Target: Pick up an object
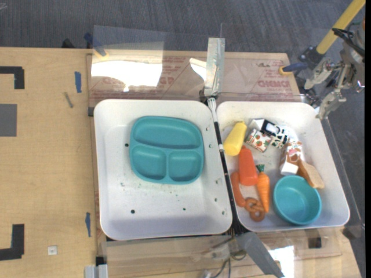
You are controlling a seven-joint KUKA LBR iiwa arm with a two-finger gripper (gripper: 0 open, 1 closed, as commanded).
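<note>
Camera view takes in 2 white bins side by side: the left bin (110,207) carries a teal 3-part plate (166,149), lying flat near its middle. Across the divider, the right bin (333,172) crowds together a yellow piece (235,138), an orange carrot (263,190), small printed boxes (268,135) and a teal bowl (297,198) at its near right corner. Whether the gripper (331,91), at the bin's far right corner, is wide or narrow I cannot tell.

Robot gripper (331,100): at two o'clock of the view, a pale grey metal assembly with thin silvery rods and dark fittings. Blue clamp-like parts at its nine o'clock side; yellow bar above, toward one o'clock.
</note>
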